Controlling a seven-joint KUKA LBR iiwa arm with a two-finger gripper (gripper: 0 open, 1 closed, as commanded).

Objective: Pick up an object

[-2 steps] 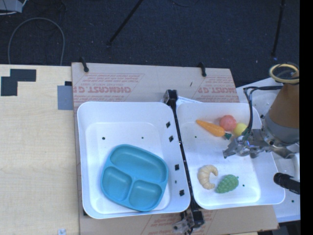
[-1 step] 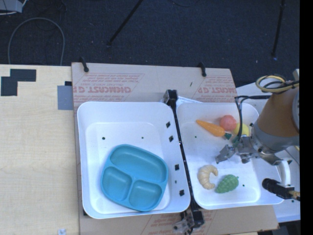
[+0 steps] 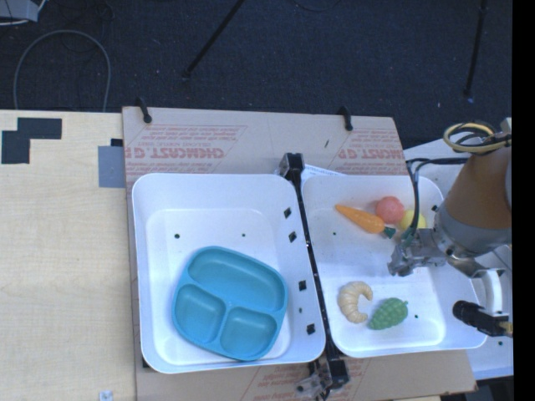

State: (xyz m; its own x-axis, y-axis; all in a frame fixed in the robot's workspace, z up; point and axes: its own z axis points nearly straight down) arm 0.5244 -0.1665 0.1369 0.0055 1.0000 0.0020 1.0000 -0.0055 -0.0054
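Toy food sits in the right bin (image 3: pixel 426 328), lower right of frame. Carrot (image 3: pixel 359 218) lies at a slant in the bin's upper part; red fruit (image 3: pixel 389 208) just right of it, with a bit of yellow piece (image 3: pixel 415 220) beside that. Croissant (image 3: pixel 355 300) and green bumpy piece (image 3: pixel 388 313) lie side by side near the bin's lower edge, well apart from the carrot group. Gripper (image 3: pixel 403 260) hangs low over the bin's middle right, between the two groups, nothing seen between its fingers; whether they are apart or together cannot be told. Arm (image 3: pixel 478 199) enters from the right edge. Left bin (image 3: pixel 159 199), centre of frame, bears a blue divided tray (image 3: pixel 227 301). Both bins rest on cardboard (image 3: pixel 251 144).
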